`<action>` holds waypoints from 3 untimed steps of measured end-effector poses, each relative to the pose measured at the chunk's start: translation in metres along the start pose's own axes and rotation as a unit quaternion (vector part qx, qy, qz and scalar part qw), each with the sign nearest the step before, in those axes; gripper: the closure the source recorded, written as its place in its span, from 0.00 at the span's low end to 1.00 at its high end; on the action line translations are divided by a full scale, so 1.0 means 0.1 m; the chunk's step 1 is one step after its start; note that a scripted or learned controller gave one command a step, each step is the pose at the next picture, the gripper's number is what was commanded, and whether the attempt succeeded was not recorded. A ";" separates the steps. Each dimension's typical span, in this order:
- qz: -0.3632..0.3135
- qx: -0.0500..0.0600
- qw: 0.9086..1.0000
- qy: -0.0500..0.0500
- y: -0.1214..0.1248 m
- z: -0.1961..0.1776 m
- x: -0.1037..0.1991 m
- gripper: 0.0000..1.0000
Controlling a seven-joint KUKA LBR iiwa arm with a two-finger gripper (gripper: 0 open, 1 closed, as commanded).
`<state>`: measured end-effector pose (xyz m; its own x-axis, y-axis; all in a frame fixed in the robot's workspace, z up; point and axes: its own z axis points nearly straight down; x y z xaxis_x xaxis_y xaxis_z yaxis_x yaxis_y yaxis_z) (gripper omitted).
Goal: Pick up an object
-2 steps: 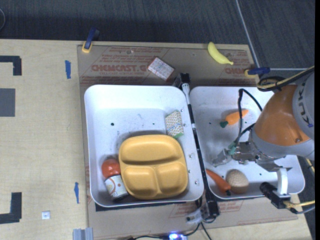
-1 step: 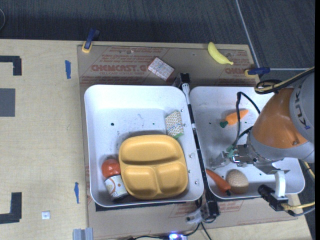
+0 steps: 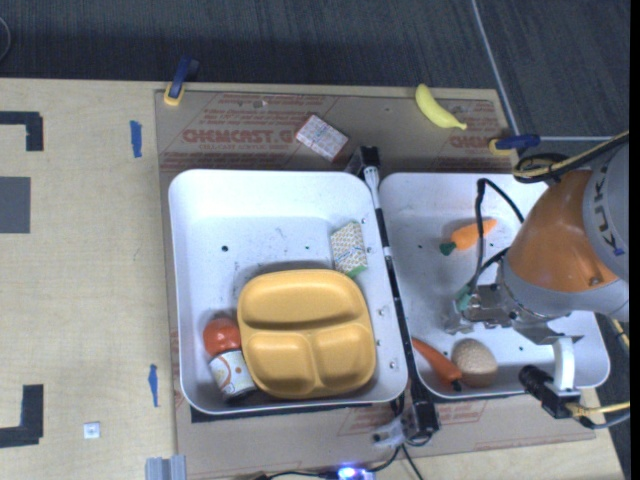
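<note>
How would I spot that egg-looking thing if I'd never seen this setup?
Look in the right bin, along its near edge. The beige egg sits there, just below the gripper. Beside it lies an orange carrot, long and thin; the egg is round and pale.

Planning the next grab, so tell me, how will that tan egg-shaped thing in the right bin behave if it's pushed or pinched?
The tan egg-shaped object looks rounded and smooth, so it may roll or squirt sideways. It lies against the orange carrot, which might shift with it.
</note>
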<state>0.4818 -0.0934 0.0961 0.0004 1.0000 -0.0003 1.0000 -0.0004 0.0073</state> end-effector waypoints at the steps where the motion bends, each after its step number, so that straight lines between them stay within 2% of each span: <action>1: 0.000 0.000 1.000 0.000 0.00 0.00 0.00 0.00; 2: 0.000 0.003 1.000 0.000 -0.02 0.10 0.01 0.00; 3: 0.000 0.000 1.000 0.000 0.00 0.00 0.01 1.00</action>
<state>0.4816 -0.0923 0.0961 0.0002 1.0000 -0.0001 1.0000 -0.0002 0.0065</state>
